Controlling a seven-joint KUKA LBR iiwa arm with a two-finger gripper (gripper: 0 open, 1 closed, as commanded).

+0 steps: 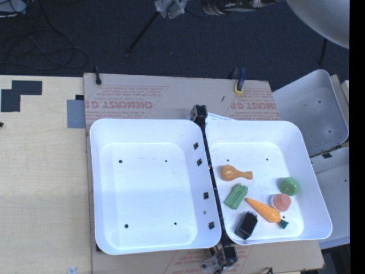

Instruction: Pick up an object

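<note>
You've got the gripper [171,1] high at the top edge, well apart from both bins, claw state can't tell; carrot [263,210], green block [235,196], black piece [246,225] in right bin [259,131]

Lying dark and carpet-like across the top: floor [85,33], with black cables [34,44] trailing over it at the left. Spreading pale and wood-grained at the left: bench [40,181], carrying dark patches [20,93] and a grey square [74,113]. Sitting on it: cardboard sheet [148,99] with red mirrored lettering, pinned at the far edge by a yellow-and-blue clamp [239,83]. Jutting in at the right: grey metal plate [313,104]. Falling evenly from above, soft light, casting faint shadows
</note>
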